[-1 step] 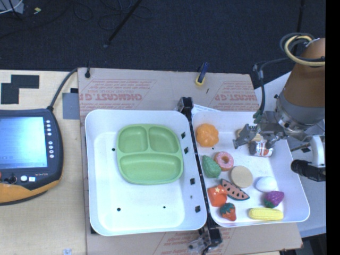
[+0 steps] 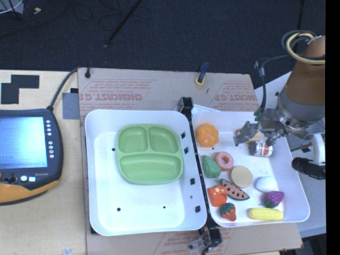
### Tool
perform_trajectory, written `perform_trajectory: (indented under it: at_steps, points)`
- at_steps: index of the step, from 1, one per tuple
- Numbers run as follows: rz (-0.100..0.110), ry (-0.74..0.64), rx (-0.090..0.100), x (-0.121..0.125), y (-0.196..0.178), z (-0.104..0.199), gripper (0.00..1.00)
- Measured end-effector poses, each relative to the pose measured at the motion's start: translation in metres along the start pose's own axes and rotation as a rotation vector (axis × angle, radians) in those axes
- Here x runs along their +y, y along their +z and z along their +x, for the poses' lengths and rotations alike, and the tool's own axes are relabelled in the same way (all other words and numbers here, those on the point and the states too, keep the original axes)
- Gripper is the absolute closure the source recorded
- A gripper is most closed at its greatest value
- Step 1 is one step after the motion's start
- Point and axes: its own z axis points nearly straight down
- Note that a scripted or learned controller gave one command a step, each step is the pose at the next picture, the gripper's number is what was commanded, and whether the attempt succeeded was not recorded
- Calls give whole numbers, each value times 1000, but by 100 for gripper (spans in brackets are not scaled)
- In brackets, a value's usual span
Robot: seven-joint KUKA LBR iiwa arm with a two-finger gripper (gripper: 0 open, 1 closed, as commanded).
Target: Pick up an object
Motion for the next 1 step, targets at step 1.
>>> perform_trajectory:
  at_steps: [1]
  points:
    - [6, 0, 1, -4, 64, 0, 0]
